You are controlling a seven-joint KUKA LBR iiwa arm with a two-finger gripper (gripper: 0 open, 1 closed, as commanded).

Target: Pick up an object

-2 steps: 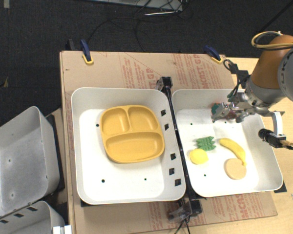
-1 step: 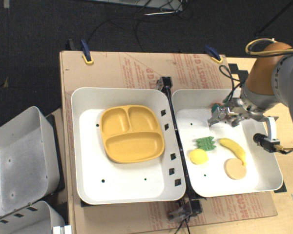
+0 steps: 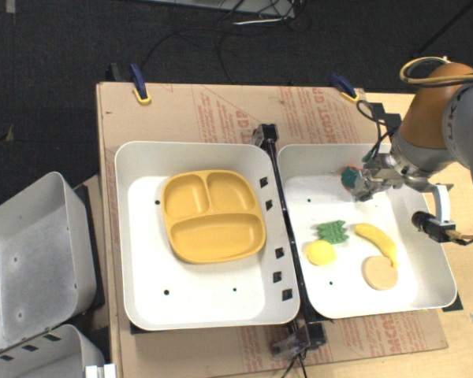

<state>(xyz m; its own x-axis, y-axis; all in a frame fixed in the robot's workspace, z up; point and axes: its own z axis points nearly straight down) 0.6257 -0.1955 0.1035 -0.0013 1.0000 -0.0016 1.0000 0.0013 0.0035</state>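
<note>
Bright, even overhead light; sharp pic.

Grey arm (image 3: 449,128) bends down, wrist lowered leftward.

Your bench (image 3: 221,105): left bin (image 3: 142,235) far from gripper (image 3: 361,189); right bin (image 3: 426,290) beneath it.

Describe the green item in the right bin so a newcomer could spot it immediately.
Of the two white bins, take the right bin. Near its middle lies a small green toy with a jagged outline, just above the round yellow piece and left of the banana. Nothing else there is leafy green.
</note>
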